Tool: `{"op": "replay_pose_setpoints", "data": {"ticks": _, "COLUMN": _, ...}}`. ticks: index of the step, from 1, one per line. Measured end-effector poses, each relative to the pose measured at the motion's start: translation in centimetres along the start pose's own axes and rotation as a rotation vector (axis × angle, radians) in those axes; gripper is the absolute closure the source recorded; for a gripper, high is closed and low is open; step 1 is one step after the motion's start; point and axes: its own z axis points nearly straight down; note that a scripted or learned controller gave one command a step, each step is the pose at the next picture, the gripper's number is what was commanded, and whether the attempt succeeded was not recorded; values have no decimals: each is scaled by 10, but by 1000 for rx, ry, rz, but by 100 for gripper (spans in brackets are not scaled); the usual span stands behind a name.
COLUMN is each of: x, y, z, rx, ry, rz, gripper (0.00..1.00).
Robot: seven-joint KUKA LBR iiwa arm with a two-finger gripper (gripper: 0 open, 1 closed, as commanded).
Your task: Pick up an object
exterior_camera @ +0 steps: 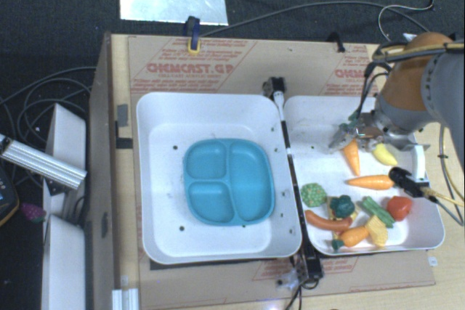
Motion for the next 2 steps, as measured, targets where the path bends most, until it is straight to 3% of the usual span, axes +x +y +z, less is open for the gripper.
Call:
{"op": "replay_pose_setpoints", "data": {"ticks": 1, "x": 0, "y": 1, "z": -11, "rx": -2, "ry": -1, "rz": -2, "gripper": 100}}
{"op": "replay_pose_setpoints", "data": {"ticks": 2, "x": 45, "y": 0, "z": -60, "rx": -2, "ry": 0, "rz": -1, "gripper": 100}}
